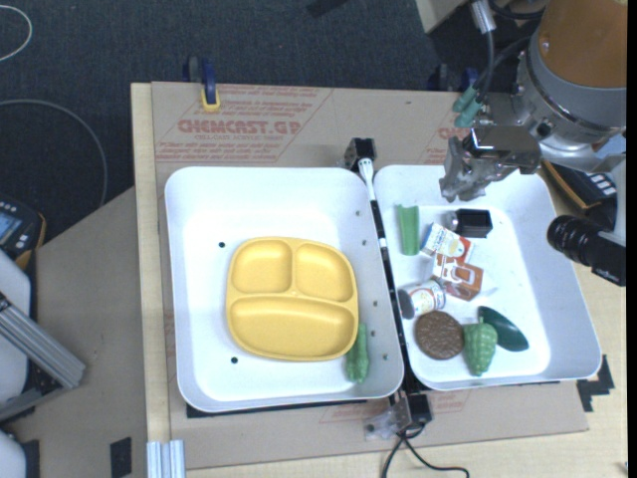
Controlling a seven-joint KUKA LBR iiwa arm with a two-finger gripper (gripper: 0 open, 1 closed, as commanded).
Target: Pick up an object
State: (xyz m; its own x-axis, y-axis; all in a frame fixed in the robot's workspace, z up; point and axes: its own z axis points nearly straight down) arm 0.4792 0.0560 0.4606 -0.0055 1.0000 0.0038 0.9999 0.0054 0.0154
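Above the right bin [567, 297], near its far edge, hangs the metal gripper [460, 189], nothing visibly between its fingers; whether they are spread or closed cannot be told. Just below it lies a small black block [472, 221]. Nearby lie a straight green stick [408, 228], a crumpled red-and-white packet [453, 260], a small can [426, 298], a round brown cookie [439, 335] and bumpy green and dark green pieces [481, 347]. A glossy yellow divided plate [293, 299] sits in the left bin [199, 227], a green vegetable [357, 360] touching its corner.
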